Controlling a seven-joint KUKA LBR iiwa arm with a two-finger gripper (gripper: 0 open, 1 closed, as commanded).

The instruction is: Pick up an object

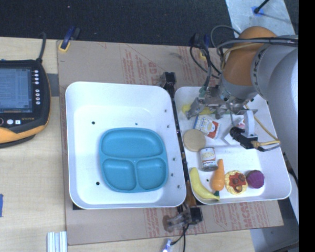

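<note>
A: What sits at the left of the table (26, 193)?
B: A handheld control pendant (17, 101) with a lit screen and an orange underside, its cable running up off the table.
A: And under the bins?
B: A brown cardboard sheet (121, 56) with faded red print. A small blue mark (0, 205) lies near the left edge, and dark carpet (121, 7) runs along the top.

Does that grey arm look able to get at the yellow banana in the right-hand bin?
Probably yes. The yellow banana lies uncovered at the near edge of the right white bin, touched only by the orange carrot at its side. The gripper hangs over the same bin, farther back.
</note>
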